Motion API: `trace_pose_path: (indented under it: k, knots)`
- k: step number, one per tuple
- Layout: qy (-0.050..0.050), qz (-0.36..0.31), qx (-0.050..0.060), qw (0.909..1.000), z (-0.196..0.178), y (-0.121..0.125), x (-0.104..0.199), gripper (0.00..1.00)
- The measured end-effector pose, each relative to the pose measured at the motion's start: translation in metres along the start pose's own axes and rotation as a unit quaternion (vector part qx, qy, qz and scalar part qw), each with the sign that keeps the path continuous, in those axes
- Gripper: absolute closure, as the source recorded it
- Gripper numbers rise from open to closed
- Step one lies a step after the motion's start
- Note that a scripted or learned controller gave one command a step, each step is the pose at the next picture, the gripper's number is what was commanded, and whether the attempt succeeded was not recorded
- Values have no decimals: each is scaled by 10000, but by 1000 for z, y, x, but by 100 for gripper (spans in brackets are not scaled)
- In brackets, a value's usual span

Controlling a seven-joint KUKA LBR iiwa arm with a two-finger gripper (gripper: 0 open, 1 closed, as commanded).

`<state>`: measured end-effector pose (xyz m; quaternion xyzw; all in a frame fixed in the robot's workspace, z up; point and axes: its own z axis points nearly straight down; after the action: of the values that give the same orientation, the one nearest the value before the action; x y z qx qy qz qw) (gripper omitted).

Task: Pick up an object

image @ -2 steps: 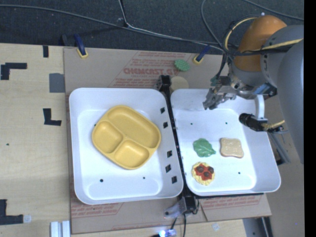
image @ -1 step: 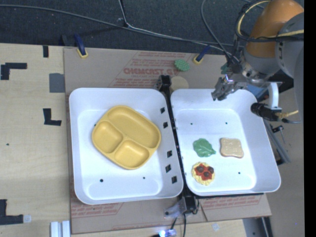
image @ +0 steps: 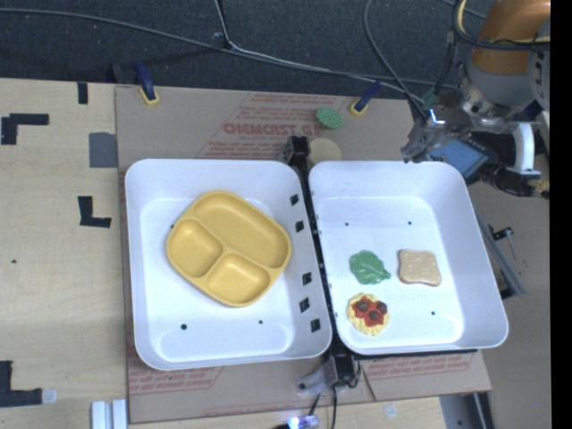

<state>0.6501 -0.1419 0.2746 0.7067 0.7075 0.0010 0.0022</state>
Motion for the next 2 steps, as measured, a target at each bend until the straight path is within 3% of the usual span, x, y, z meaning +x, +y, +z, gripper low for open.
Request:
trace_pose_path:
  k: [2]
  knots:
    - [7,-8,36,10000,10,-38,85,100]
